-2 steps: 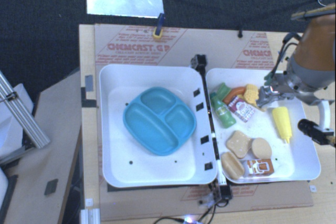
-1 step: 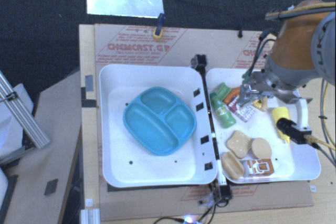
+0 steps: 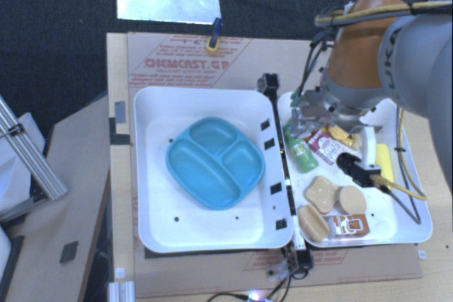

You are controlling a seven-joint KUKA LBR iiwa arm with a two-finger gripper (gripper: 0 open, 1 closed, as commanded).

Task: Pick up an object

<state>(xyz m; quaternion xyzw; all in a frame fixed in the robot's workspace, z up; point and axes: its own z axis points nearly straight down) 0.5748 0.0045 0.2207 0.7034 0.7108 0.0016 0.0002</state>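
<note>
nearest in the right bin (image 3: 398,214), a brown packet (image 3: 348,225) and three tan rolls (image 3: 320,193) lie loosely jumbled, likely as stock for picking. just beyond them a green bottle (image 3: 301,153) lies tilted beside a red packet (image 3: 327,146). the left bin (image 3: 156,125) holds a blue plate (image 3: 214,163). farther back the gripper (image 3: 307,118) hangs low over the bottle's far end, probably its target. i cannot tell whether it is clenched or released, or touching the bottle.
</note>
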